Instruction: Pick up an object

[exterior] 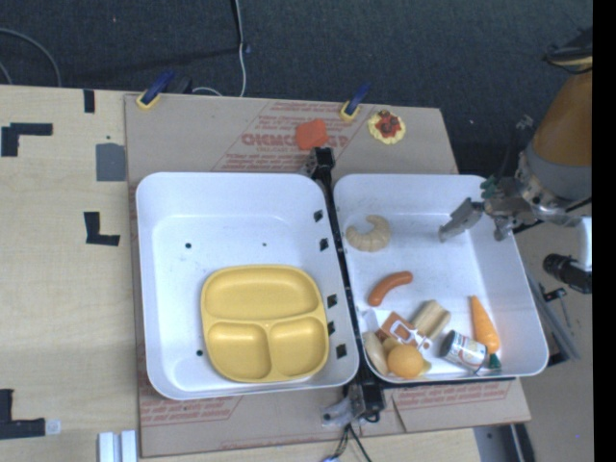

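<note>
The right bin [500,258] holds several small items. A pale croissant [370,233] lies near its upper left and a red-orange sausage [390,287] near the middle. A carrot [484,322], a small can [465,351], a yellow-orange fruit [406,361], a tan bun [430,318] and a red-and-white pack [397,330] crowd the front. My gripper [481,225] hangs over the bin's upper right corner. It is open, fingers spread, with nothing between them. It is well to the right of the croissant and above the carrot in the view.
A yellow divided plate [263,320] lies in the left bin [164,219]. Behind the bins, on the cardboard, sit a red block [311,135] and a small toy pizza [387,125]. Two clamps [154,91] hold the cardboard's back edge.
</note>
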Controlling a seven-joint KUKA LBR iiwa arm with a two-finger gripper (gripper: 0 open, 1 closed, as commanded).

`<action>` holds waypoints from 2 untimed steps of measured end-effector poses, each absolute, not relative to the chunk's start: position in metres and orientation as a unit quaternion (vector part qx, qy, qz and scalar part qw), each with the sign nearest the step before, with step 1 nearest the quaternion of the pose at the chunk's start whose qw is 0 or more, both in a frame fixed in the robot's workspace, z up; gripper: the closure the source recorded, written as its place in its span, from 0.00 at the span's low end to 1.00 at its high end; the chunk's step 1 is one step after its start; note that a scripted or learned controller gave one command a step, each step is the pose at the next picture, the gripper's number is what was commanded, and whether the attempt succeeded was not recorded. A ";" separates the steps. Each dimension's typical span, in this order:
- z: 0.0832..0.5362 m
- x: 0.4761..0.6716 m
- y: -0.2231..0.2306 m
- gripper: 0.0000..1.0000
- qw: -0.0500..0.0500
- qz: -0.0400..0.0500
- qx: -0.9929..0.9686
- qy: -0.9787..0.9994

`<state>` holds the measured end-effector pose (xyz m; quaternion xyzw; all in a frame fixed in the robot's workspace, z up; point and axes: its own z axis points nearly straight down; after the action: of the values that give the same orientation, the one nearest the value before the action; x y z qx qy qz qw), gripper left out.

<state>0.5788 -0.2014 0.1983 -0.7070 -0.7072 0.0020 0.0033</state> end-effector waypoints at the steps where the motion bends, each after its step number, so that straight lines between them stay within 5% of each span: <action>1: 0.117 0.614 -0.120 0.00 0.007 0.003 -0.704 -0.710; 2: 0.082 0.563 -0.106 0.00 0.000 0.000 -0.708 -0.706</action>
<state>0.5625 -0.1062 0.0820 -0.7077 -0.7065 0.0004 0.0001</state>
